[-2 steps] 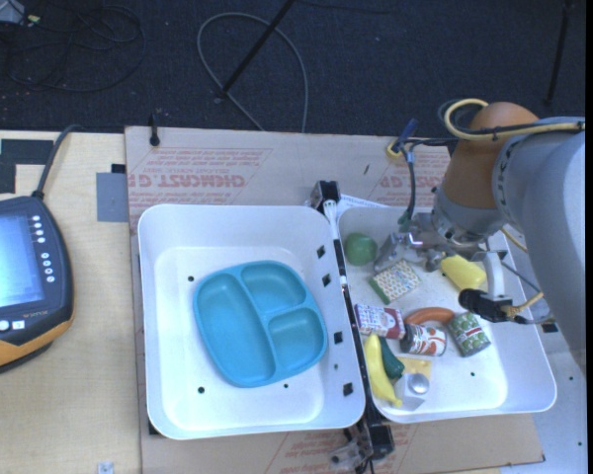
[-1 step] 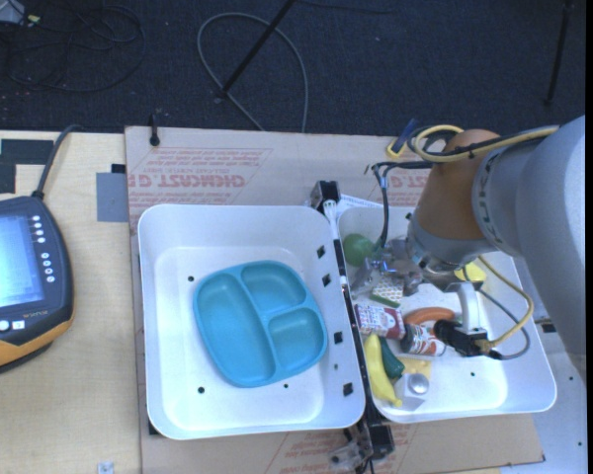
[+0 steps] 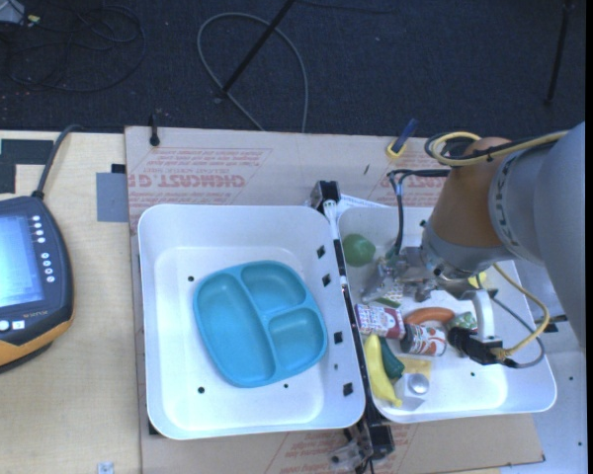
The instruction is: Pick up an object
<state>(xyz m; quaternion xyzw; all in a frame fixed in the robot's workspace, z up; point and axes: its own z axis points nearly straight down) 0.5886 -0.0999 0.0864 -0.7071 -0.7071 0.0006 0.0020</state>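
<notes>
Inside the right bin (image 3: 534, 388), the gripper (image 3: 403, 276) is lowered among a heap of small things, and its metal parts blur into the clutter, so I cannot tell its state or whether anything sits in it. The grey arm (image 3: 534, 200) with its orange band (image 3: 465, 205) covers the bin's far right part and hides what lies under it. Just left of the gripper sits a green ball (image 3: 358, 250); just below it lie a red-and-white packet (image 3: 378, 319), an orange-red piece (image 3: 432, 315) and a small labelled can (image 3: 425, 341), with a yellow banana-like shape (image 3: 376, 363) nearer the bin's front edge. Several of these overlap and are hard to name. Left of that bin, the left bin (image 3: 168, 363) holds a blue divided tray (image 3: 260, 321). Both bins rest on a cardboard sheet (image 3: 227, 171) printed with red lettering. Well left of the bins, a handheld control pendant (image 3: 15, 279) is cut off by the frame. Beyond the bench, cables (image 3: 257, 57) trail over dark carpet.
</notes>
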